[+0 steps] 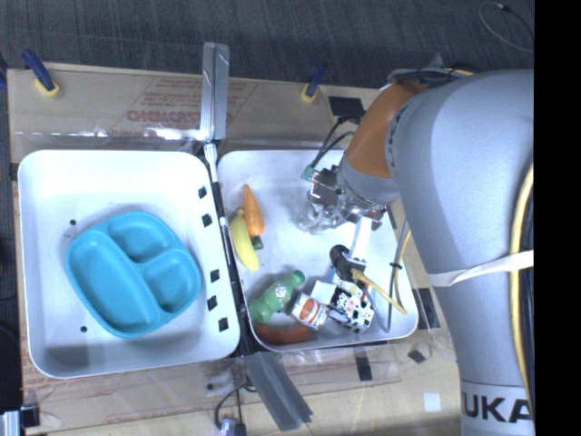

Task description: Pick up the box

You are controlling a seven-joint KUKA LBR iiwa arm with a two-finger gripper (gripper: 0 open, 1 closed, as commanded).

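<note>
The box (343, 304) is a small white carton with black patches and an orange-red end. It lies on its side near the front of the right bin (281, 166), between a green bottle (275, 296) and the bin's right wall. My gripper (320, 217) hangs over the bare middle of the right bin, behind the box and well apart from it. Its fingers point down, stand open, and have nothing between them.
A carrot (251, 210) and a banana (242, 241) lie along the right bin's left wall. A reddish sausage (283, 335) lies at its front edge below the bottle. The left bin (54, 175) holds a blue divided plate (134, 272).
</note>
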